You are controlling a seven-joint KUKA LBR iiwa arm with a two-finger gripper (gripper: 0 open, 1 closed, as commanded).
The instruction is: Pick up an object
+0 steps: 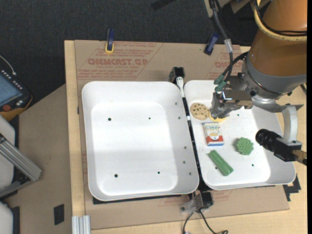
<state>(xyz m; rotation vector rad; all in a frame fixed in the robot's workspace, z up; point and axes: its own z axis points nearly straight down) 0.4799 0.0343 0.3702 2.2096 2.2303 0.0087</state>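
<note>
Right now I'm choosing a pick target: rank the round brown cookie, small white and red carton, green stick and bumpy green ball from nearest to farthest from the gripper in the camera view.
From the gripper, all in the right bin:
1. Round brown cookie, just left.
2. Small white and red carton, directly below.
3. Bumpy green ball, lower right.
4. Green stick, near the front edge.

A brown cardboard sheet (pixel 136 57) lies over dark carpet (pixel 73 9).

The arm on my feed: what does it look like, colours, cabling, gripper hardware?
The arm has a broad orange band above a rounded grey wrist. Dark cables run down to the gripper, a compact grey metal block with a small green fitting on its side.
</note>
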